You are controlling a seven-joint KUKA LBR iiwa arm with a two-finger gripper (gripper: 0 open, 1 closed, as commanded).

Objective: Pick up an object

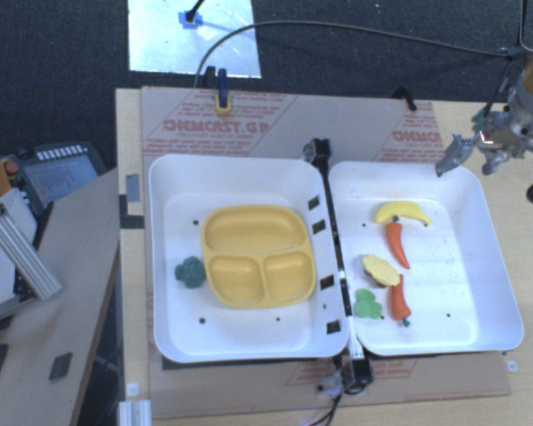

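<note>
The grey metal two-finger claw hangs at the upper right of the frame, above the far right corner of the right shallow white plastic bin; its fingers are spread apart with nothing between them. Below and left of it, inside that bin, a curved yellow toy banana lies near the top. A long orange-red toy chili pepper lies just under the banana. Lower down sits a pale yellow wedge-shaped toy piece, with a second orange-red toy pepper beside it on the right and a small green leafy toy vegetable beside it on the lower left. In the left shallow white plastic bin rests a yellow three-compartment plastic tray, and a dark green toy broccoli floret lies just beside its left edge.
</note>
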